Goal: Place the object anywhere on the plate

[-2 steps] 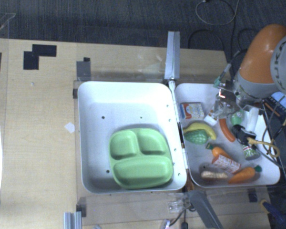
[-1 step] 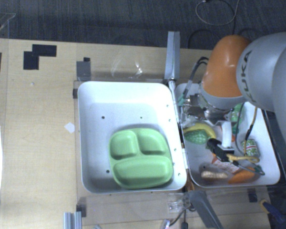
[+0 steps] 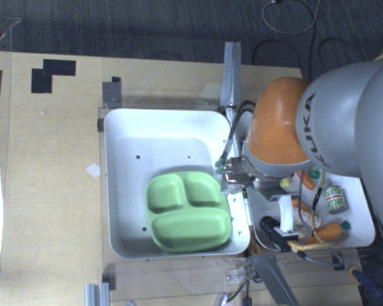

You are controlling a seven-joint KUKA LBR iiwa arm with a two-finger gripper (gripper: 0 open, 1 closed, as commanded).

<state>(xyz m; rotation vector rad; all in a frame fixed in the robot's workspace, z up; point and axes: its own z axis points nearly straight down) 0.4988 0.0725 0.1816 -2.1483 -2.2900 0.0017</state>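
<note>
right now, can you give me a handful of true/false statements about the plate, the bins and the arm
1. The green plate lies in the left bin. True.
2. The plate has a single undivided well. False: it has three compartments.
3. The plate sits in the bin's far corner. False: it lies toward the near right corner.
4. The arm hangs over the right bin. True.
5. A small can and a carrot lie in the right bin. True.

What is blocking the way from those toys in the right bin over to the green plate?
Little that shows: the green plate lies open-topped in the left bin. Between it and the toy carrot and small can run the bins' adjoining rims; the arm hangs over them.
</note>
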